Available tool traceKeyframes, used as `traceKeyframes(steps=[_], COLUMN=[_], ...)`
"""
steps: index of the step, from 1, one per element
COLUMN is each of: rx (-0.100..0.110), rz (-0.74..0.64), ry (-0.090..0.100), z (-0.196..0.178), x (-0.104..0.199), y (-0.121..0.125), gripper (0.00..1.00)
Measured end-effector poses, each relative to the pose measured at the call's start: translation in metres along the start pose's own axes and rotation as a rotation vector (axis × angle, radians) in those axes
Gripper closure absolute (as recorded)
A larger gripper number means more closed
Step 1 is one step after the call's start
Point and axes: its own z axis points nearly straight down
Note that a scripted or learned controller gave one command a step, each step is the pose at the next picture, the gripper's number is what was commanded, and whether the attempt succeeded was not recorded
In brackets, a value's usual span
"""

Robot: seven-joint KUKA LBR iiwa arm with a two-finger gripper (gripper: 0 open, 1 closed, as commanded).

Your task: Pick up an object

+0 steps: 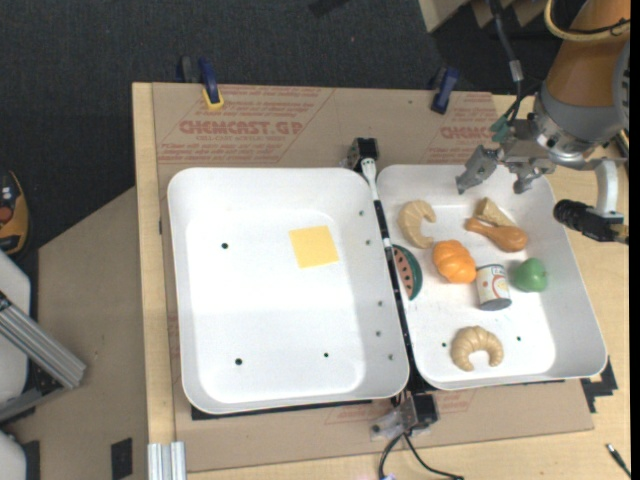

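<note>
A: Layout?
B: Brown board (300, 108) on the bench, clamped at the far edge by two blue clamps (209, 80). Two white bins on it, touching along the middle. Left bin (200, 298) is the bigger one in view, right bin (575, 318) sits beside it.

A: Arm?
B: Arm (590, 58) enters from the right, orange band showing above the wrist. Gripper (503, 173) hangs over the far edge of the right bin, fingers spread, nothing between them.

A: Contents of the left bin?
B: One flat yellow square (314, 246), near the middle, slightly toward the far side.

A: Right bin?
B: All the rest. Croissant (477, 346) at the near end, on its own. Chicken drumstick (495, 232) at the far end, just below the gripper, with a tan wedge piece (488, 209) touching it. Pale curved pastry (417, 220) left of those. Orange pumpkin-like item (454, 262) in the centre. Watermelon slice (405, 271) against the left wall, by the divider. Small can (491, 287) just right of the orange one, green ball-like item (529, 275) beside the can.

A: Anything grasped?
B: No. All objects lie in the bins.
</note>
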Motion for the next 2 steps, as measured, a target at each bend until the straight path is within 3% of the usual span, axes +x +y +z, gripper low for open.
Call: traceKeyframes(steps=[1,2], rx=[-0.017,0.006], rz=[0.0,0.003], ry=[-0.003,0.0], z=[0.105,0.122], x=[0.039,0.027], y=[0.017,-0.049], gripper=[0.0,0.0])
